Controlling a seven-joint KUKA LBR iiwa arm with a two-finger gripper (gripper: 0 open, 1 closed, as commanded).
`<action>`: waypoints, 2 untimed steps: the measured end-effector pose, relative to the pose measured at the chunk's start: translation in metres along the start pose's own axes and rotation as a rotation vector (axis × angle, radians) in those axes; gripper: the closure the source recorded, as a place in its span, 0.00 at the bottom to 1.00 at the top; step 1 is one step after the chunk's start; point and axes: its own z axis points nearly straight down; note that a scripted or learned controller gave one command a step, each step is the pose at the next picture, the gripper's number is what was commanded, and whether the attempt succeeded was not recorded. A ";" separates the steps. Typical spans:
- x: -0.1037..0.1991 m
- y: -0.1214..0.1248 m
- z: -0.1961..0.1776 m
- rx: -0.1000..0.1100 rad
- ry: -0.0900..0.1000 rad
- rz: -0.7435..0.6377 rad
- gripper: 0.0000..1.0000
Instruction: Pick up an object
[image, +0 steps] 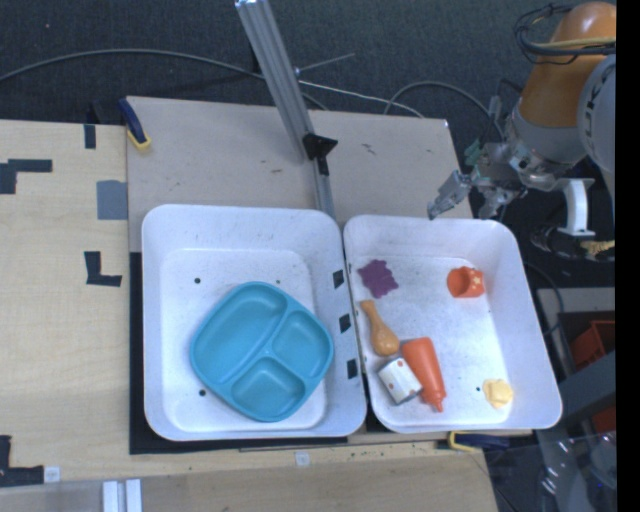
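1. Pincer (478, 195) hangs just past the far rim of the right bin (520, 255), off the back-right corner; fingers point down but whether they are spread or closed cannot be told at this size, nothing seen between them
2. No target named, so any item in the right bin counts: small orange cup-like piece (465, 283) nearest the pincer, purple flat piece (377, 276) toward the far left of that bin, tan drumstick-shaped toy (378, 329) in the middle, orange carrot (427, 371) beside a small white block (398, 379) at the near side, yellow bit (497, 392) in the near right corner
3. Left bin (160, 300) holds a blue divided plate (262, 350), well apart from the pincer
4. Task looks not yet started; nothing lifted
5. Risks, as a guess: coming down from here would hit the bin rim instead of an item; carrot, white block and drumstick touch or nearly touch, so a grab there could catch two or push one aside; purple piece lies flat, fingers may slide over it; yellow bit sits against the corner wall, poor clearance
6. Desk (60, 330) beyond the bins carries tape marks and a slanted metal post (285, 85)
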 end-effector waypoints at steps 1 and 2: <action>0.000 0.000 0.000 0.000 0.000 0.000 0.00; -0.001 -0.009 0.061 0.007 0.001 0.002 0.00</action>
